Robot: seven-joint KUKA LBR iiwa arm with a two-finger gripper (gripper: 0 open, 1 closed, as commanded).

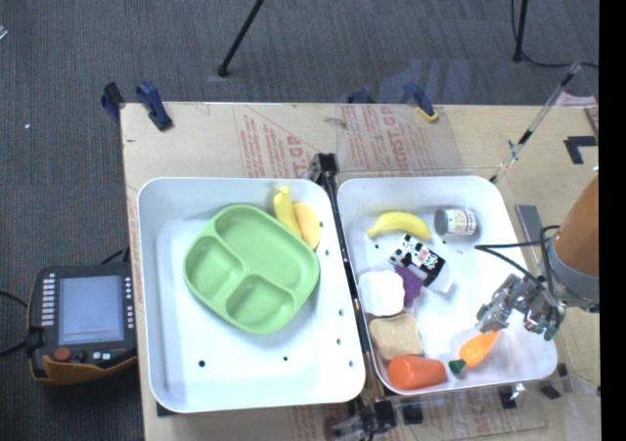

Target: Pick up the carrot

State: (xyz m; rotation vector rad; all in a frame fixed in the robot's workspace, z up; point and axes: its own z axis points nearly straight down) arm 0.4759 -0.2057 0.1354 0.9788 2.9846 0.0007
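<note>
1. The carrot (pixel 476 349) lies near the right bin's (pixel 509 197) front right corner, beside an orange cup (pixel 416 372).
2. The pincer (pixel 515 309) hovers just above the carrot; its opening cannot be told.

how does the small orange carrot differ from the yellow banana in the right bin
The small orange carrot lies near the right bin's front right corner, just below the gripper; the yellow banana lies near the bin's back, far from the gripper. The carrot is straight, tapered, with a green end; the banana is curved and plain yellow. The carrot looks shorter. Both lie flat in the same bin.
</note>
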